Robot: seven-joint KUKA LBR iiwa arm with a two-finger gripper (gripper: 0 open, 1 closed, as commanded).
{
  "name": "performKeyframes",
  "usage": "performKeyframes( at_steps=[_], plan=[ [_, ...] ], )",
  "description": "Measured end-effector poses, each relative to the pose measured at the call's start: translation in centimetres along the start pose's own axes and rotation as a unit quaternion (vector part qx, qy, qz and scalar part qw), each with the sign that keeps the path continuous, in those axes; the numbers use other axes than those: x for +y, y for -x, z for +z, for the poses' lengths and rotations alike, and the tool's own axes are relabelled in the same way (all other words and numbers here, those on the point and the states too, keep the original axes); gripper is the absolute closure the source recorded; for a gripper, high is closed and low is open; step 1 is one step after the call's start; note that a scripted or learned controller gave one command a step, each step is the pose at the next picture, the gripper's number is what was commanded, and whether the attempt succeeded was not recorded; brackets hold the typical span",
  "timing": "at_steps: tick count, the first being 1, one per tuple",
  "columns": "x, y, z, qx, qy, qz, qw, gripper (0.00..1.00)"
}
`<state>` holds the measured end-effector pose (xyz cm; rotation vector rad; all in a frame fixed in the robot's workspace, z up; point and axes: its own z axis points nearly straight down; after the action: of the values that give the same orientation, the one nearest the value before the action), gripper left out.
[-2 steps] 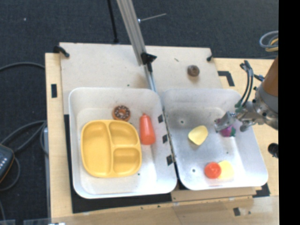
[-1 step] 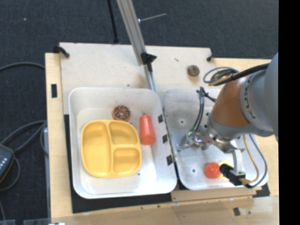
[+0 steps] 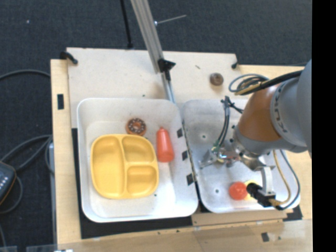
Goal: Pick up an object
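On the right side of the pale wooden counter (image 3: 121, 72), the grey arm with its orange band (image 3: 261, 118) reaches down into the right-hand shallow white bin (image 3: 202, 119). Its hand (image 3: 223, 155) sits low over the bin floor near the middle; whether it is released or clenched cannot be told, as wrist hardware and cables hide that part. Nothing is visibly gripped. A small round orange-red ball (image 3: 238, 190) lies on the floor of the same bin, nearer the viewer and just right of the hand, apart from it, beside a black fitting (image 3: 258, 193). The left-hand shallow white bin (image 3: 86, 114) carries a yellow three-compartment plastic tray (image 3: 124, 166), an orange-red bottle-shaped toy (image 3: 165, 145) just right of the tray, and a brown ring doughnut (image 3: 136, 126) on the tray's far side. A small brown disc (image 3: 216, 79) lies on the counter beyond the right bin.
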<state>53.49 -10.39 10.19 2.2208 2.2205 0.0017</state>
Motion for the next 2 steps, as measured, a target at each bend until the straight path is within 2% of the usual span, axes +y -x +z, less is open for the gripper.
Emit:
performKeyframes(
  at_steps=[2],
  plan=[
    [0.01, 0.02, 0.0, 0.0, 0.001, 0.001, 1.0, 0.0]
  ],
)
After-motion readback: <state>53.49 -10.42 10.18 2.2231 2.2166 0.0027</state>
